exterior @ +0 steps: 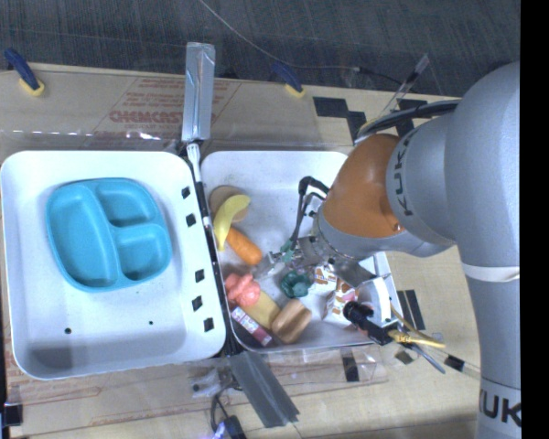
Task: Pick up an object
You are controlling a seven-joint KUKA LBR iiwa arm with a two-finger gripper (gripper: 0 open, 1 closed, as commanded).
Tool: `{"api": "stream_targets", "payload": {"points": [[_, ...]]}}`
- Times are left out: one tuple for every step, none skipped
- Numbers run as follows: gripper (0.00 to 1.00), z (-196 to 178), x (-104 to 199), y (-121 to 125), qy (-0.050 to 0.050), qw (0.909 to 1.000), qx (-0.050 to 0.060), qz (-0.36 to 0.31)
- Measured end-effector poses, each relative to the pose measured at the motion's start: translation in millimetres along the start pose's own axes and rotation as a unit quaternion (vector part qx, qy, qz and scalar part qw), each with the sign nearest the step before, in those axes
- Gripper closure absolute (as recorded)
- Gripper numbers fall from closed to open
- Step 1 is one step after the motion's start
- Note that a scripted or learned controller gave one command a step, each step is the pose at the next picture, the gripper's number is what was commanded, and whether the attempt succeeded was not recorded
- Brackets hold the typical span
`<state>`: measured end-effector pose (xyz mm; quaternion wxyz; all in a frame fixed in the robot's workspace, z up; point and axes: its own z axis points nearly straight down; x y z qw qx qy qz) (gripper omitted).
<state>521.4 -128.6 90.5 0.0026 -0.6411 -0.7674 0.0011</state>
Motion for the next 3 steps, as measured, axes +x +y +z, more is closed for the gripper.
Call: {"api": "stream_targets", "payload": {"points": [[0.0, 0, 1, -45, 0.001, 0.9993, -0.001, -0.037], [1.0, -9, 0, -44, 0.0, 0.9992, -0.001, -0.039], [1.0, -244, 61, -31, -0.003, 0.9984, -0.005, -0.056]]}}
